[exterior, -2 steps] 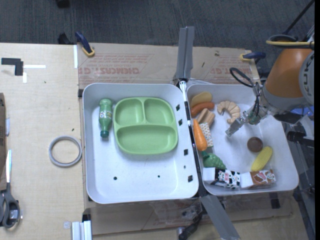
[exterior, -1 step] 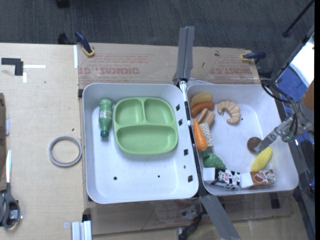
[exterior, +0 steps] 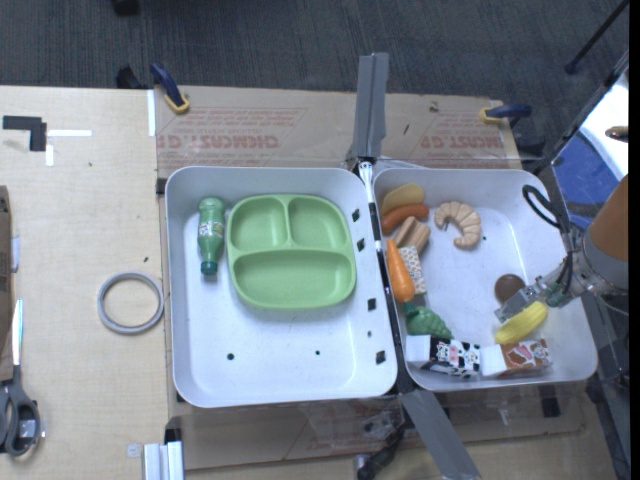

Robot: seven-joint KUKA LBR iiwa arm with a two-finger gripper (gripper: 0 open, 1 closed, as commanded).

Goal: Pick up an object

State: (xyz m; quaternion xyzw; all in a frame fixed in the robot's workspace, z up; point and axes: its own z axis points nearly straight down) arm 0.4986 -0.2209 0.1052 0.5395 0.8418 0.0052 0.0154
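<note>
Gripper (exterior: 541, 296): hanging low near the right bin's (exterior: 487, 183) right edge; its grip is unclear
Banana (exterior: 522, 322): lying just beside the gripper

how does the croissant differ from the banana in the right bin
The croissant is tan and ridged; the banana is smooth yellow. The croissant lies toward the far side of the right bin, apart from the arm; the banana lies near the front right, right beside the pincer. The croissant curls into a tight crescent; the banana is only gently bent. Both are curved toy foods.
</note>
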